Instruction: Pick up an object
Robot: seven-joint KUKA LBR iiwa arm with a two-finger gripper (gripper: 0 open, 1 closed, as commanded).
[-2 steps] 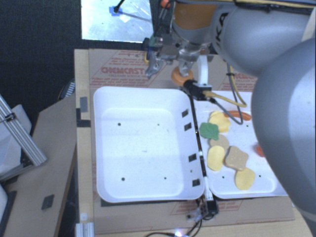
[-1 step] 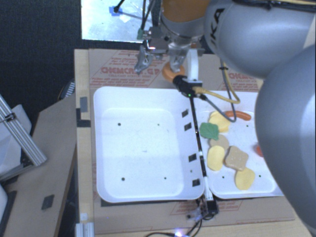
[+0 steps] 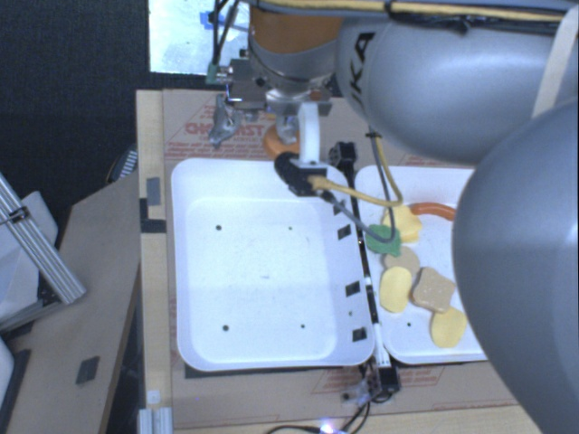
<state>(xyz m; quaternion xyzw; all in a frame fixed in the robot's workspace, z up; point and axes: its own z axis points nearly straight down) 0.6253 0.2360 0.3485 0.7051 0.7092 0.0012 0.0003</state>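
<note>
So, arm (image 3: pixel 434 80): my big grey arm reaches in from the right. It covers the top of the view and a part of the right bin.
gripper (image 3: pixel 255 136): it hangs over the brown cardboard (image 3: pixel 185 129), just past the far edge of the left bin. Its two fingers (image 3: pixel 222 127) are spread apart. I see nothing pinched between them.
orange bit (image 3: pixel 270 140): it peeks out close to one finger. I cannot tell what it is.
left bin (image 3: pixel 262 319): white and shallow. It sits on the bench (image 3: pixel 99 242), right below the gripper.
right bin (image 3: pixel 412 346): white too, side by side with the left bin. All the things to pick lie in here, well apart from the gripper.
green thing (image 3: pixel 384 237): it lies near the wall next to the left bin and touches the yellow round piece.
yellow round piece (image 3: pixel 406 228): it lies toward the far end of the pile.
orange thing (image 3: pixel 433 211): long and thin, just behind the yellow round piece. The arm hides part of it.
pale round piece (image 3: pixel 403 259): it sits in the middle of the pile.
yellow oval (image 3: pixel 394 289): it lies beside the tan block.
tan block (image 3: pixel 432 289): it touches the yellow oval.
yellow lump (image 3: pixel 447 328): it lies nearest to me, just below the tan block.
</note>
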